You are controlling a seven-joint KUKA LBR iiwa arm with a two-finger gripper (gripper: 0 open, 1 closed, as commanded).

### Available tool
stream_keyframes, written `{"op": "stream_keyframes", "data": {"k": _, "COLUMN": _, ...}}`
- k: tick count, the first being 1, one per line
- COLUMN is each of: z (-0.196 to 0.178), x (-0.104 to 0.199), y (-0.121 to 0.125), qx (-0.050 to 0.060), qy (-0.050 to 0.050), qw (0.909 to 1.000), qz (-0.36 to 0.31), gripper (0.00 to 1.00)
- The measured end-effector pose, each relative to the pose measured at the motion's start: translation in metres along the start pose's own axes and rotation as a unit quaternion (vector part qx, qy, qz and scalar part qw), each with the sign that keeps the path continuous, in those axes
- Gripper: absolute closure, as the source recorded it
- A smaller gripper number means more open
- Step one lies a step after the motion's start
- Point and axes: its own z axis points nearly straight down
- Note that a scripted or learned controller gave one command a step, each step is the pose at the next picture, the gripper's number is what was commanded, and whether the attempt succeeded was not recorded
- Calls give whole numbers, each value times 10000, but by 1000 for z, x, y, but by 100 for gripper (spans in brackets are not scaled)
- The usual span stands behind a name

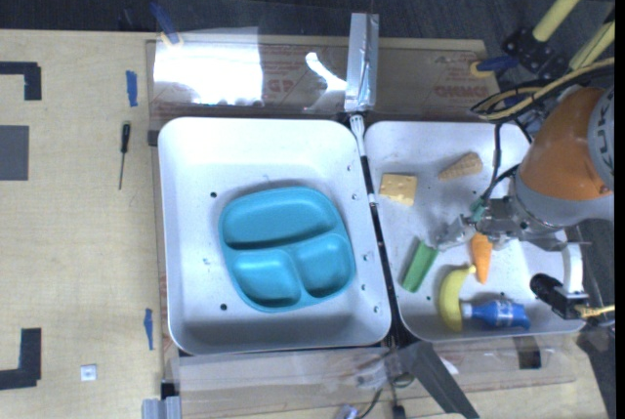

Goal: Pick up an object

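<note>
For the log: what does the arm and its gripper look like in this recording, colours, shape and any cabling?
The arm is a rounded grey body with a broad orange band above the wrist. Black cables loop over it near the top. The gripper is a small metallic grey assembly at its end, with what looks like a tiny green spot on it. Its fingers are too small and cluttered to describe.

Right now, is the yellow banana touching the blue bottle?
Touching. The camera view shows the banana's lower end meeting the neck end of the blue bottle in the right bin, with no white floor between them.

Glossy blue plastic tray (286,246); smooth white bins (186,212), probably plastic.
</note>
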Motion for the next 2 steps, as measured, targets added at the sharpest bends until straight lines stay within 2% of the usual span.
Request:
{"op": "stream_keyframes", "data": {"k": 1, "z": -9, "x": -1, "y": 2, "qx": -25, "qy": -8, "qw": 10000, "qz": 13, "gripper": 100}}
{"op": "stream_keyframes", "data": {"k": 2, "z": -1, "x": 53, "y": 43, "qx": -27, "qy": -4, "qw": 10000, "qz": 56, "gripper": 100}}
